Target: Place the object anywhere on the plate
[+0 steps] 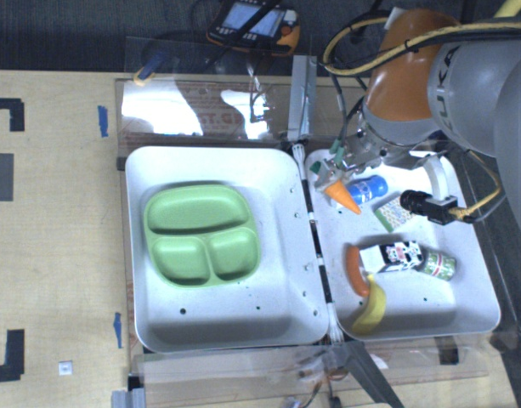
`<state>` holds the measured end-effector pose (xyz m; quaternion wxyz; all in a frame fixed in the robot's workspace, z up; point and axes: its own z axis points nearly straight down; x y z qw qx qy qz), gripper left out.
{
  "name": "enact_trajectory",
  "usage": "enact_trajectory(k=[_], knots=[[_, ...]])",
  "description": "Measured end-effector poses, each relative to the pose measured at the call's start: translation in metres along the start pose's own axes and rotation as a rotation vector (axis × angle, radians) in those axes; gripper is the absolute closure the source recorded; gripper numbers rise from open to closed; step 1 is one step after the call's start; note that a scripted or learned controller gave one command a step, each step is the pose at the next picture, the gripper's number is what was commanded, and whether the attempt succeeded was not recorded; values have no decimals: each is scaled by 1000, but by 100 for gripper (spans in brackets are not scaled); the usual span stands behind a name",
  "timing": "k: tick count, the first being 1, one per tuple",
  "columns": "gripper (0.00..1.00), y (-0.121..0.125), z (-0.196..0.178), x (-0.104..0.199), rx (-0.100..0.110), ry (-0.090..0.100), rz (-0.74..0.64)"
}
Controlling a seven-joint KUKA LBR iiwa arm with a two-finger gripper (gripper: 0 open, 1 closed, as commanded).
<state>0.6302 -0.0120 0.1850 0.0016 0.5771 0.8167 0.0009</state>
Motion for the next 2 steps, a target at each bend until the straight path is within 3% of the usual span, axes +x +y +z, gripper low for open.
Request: enact_trajectory(k=[1, 2], knots=[[100, -20, 0, 109, 4, 3, -143], [0, -21, 0, 109, 4, 3, -143]])
